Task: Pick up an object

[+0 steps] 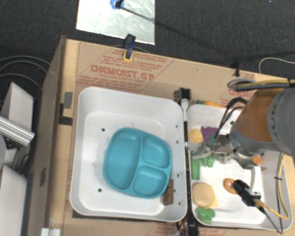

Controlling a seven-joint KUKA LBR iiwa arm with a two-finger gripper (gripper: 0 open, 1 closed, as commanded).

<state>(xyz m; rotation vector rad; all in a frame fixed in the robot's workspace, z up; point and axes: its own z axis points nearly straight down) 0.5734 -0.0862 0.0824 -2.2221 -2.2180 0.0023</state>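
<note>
My gripper is low in the right bin, near its left wall, with the grey arm and orange band coming in from the right. It sits right above a green piece and just below a purple item and a small yellow item. I cannot make out anything held in it. Nearer the front lie a tan round item, a small orange-brown piece and another green item.
The left bin holds a blue divided plate, and a brown item lies against that bin's right wall. An orange item lies at the right bin's far edge. The bins sit on a cardboard sheet.
</note>
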